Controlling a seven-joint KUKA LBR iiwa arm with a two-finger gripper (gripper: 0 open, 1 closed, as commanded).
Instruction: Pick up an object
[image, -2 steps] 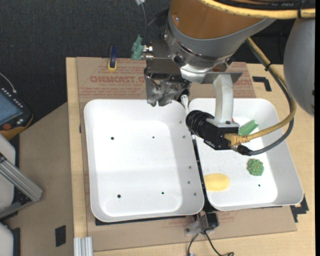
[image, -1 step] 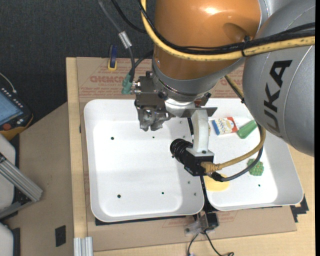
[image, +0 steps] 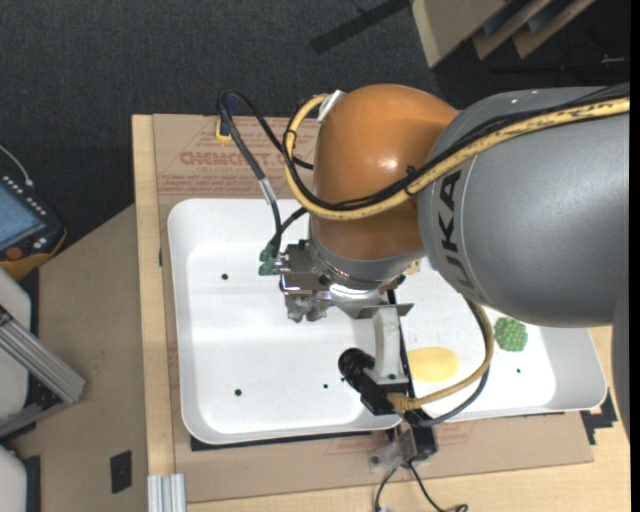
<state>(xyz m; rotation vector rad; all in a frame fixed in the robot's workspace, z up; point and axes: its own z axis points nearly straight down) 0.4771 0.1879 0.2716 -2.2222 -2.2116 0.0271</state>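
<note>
A slanted overhead look at a workbench, described from the near edge back.

Nearest the viewer, a flat sheet of brown cardboard (image: 300, 465) lies under the bins, its front edge carrying a small black clip and loose wires. On it sits the left white bin (image: 210, 330), a shallow smooth plastic tray with rounded corners and a few small dark dots on its floor. Beside it on the right, the second white bin (image: 560, 385) is mostly hidden by the arm.

In that right bin lie two objects. A yellow object (image: 436, 363), smooth, rounded and oval, rests near the divide between the bins, just beside a black and silver bracket hanging from the wrist. Farther right, a small green object (image: 511, 334) with a bumpy, knobbly surface sits partly under the edge of the arm.

The robot arm (image: 540, 210) reaches in from the right, a thick matte grey cylinder with dark lettering. It ends in a glossy orange dome (image: 375, 160), which points down toward the bins. Black and yellow cables loop across the dome. Below it, a ring of metal and a cluster of small silver and green parts mark the gripper (image: 305, 290), hanging low over the middle of the left bin, well apart from both objects. Whether its pincer is spread or pressed together cannot be told from this angle.

Beyond the bins, the cardboard shows faded red printed letters, then dark carpet.
</note>
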